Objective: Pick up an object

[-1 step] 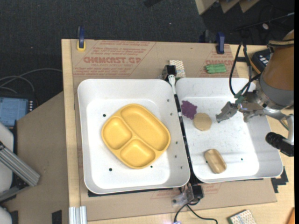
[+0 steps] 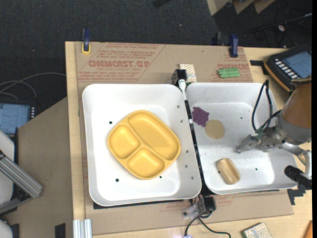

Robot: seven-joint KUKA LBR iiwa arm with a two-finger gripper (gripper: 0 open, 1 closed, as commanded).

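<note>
Two bins | jaws (image 2: 246,147) spread, holding nothing, right bin (image 2: 233,95) | cylinder (image 2: 228,171) near front rim, bare floor between.

Clearance: right bin largely open; left bin mostly occupied.

Right bin (image 2: 233,95): purple piece (image 2: 200,115), tan disc (image 2: 215,130) and tan cylinder (image 2: 228,171) lie toward its left half; floor between disc and cylinder is bare. The claw (image 2: 245,146) and black cable (image 2: 260,108) obstruct the right side. Left bin (image 2: 99,103): yellow divided tray (image 2: 143,144) covers the centre, leaving bare margins.
</note>
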